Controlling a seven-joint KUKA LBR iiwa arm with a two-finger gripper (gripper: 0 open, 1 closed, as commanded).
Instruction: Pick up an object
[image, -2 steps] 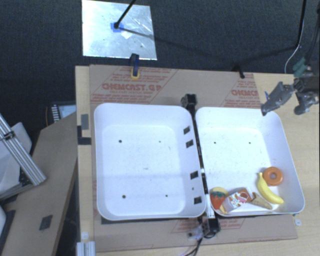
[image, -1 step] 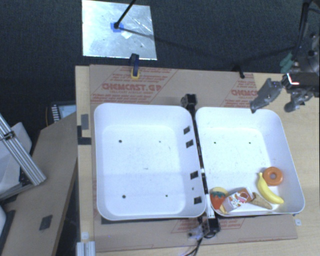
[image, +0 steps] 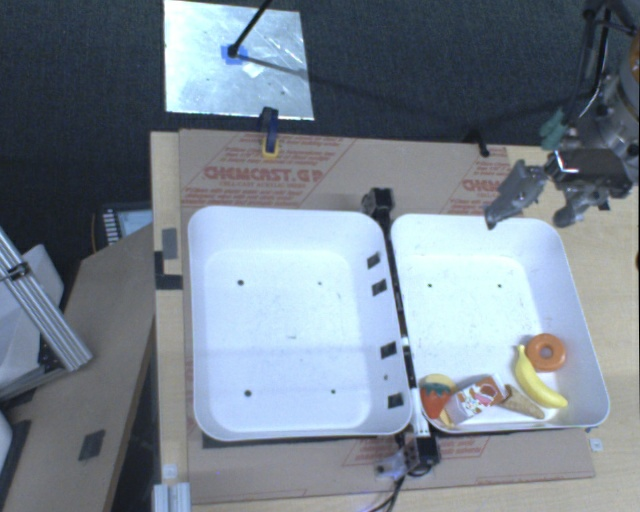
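Lying along the near right corner of the right-hand shallow white bin (image: 470, 250), a curved yellow plastic banana (image: 537, 381) sits with its upper end just beside an orange ring-shaped toy doughnut (image: 546, 351). Left of the banana, against the bin's near wall: a small tan cone-shaped piece (image: 522, 404), a white and red printed packet (image: 474, 398), then a round orange and yellow toy fruit (image: 436, 393) in the near left corner. All five cluster together; exact contacts hard to read.

Gripper (image: 545, 207) hangs over the far right corner of that bin, well apart from the cluster, its two grey fingers spread and nothing between them.

Left-hand white bin (image: 230, 240) adjoins along a black hinged seam. Both bins rest on a brown cardboard sheet (image: 300, 165) on the bench. A shiny metal plate (image: 240, 60) lies beyond the far edge.
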